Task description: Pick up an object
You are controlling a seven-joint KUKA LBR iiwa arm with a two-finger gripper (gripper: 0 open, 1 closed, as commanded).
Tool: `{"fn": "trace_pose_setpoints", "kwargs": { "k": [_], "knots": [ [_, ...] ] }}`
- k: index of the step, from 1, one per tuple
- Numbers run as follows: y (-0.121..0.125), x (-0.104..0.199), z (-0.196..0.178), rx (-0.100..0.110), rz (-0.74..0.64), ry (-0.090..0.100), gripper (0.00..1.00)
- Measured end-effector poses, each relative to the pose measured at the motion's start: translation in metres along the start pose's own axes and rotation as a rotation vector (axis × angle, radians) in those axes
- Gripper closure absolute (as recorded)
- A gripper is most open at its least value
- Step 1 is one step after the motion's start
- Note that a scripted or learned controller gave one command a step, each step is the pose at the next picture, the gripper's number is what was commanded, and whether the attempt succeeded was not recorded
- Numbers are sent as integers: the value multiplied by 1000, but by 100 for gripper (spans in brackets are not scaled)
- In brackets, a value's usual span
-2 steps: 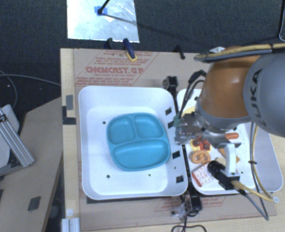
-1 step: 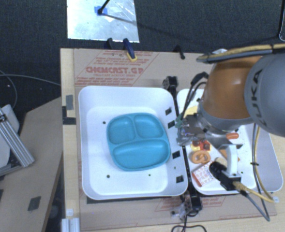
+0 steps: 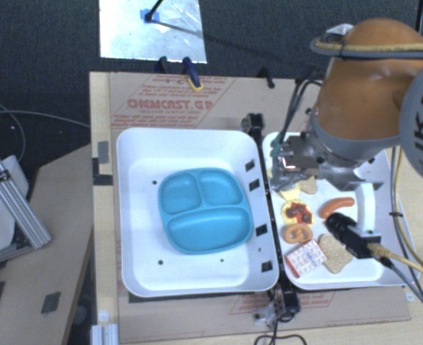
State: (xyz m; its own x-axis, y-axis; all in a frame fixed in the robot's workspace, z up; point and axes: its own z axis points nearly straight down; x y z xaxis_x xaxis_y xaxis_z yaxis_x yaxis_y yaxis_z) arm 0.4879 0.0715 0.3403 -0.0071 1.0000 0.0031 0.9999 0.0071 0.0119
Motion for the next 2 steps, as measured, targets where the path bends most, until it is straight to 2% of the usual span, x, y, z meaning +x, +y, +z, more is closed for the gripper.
{"fn": "trace_pose_setpoints", "kwargs": {
  "k": [1, 2],
  "knots": [
    [-4, 59, 89, 19, -2, -3, 100],
    [-3, 85, 260, 8, 5, -2, 100]
  ]
}}
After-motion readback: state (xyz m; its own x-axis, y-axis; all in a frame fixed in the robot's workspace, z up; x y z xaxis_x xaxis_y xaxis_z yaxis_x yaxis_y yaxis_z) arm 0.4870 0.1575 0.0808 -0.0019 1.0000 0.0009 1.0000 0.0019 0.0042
